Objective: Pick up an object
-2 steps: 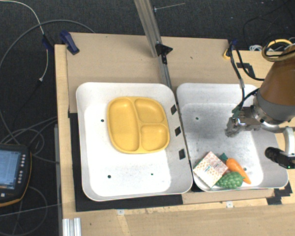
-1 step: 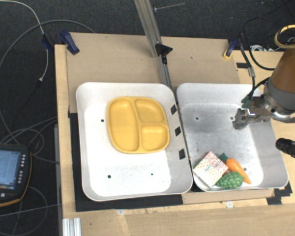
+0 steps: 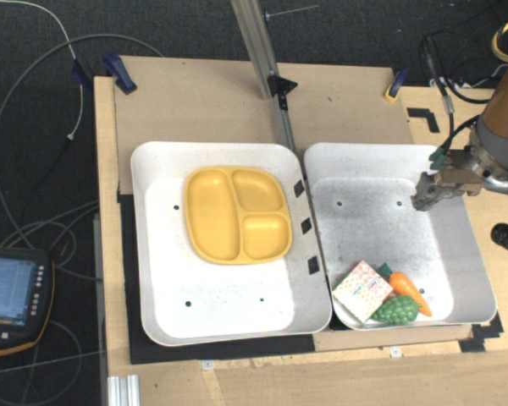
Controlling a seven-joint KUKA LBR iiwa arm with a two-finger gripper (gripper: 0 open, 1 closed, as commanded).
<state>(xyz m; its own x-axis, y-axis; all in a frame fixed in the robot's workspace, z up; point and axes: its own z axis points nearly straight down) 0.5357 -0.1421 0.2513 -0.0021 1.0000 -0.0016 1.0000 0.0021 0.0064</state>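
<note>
In the right bin [image 3: 381,227], near its front edge, lie a small white patterned box [image 3: 362,290], an orange toy carrot [image 3: 405,289] and a green bumpy toy [image 3: 397,311], all close together. My gripper [image 3: 427,194] hangs over the right bin's far right part, well behind those objects and apart from them. I see nothing held at its tip.
A yellow divided plate [image 3: 237,213] rests in the left bin [image 3: 161,252]. A metal pole [image 3: 262,49] rises behind the bins. Cables and a tablet [image 3: 13,293] lie off the bench at the left. Blue clamps [image 3: 118,73] sit at the bench's back corners.
</note>
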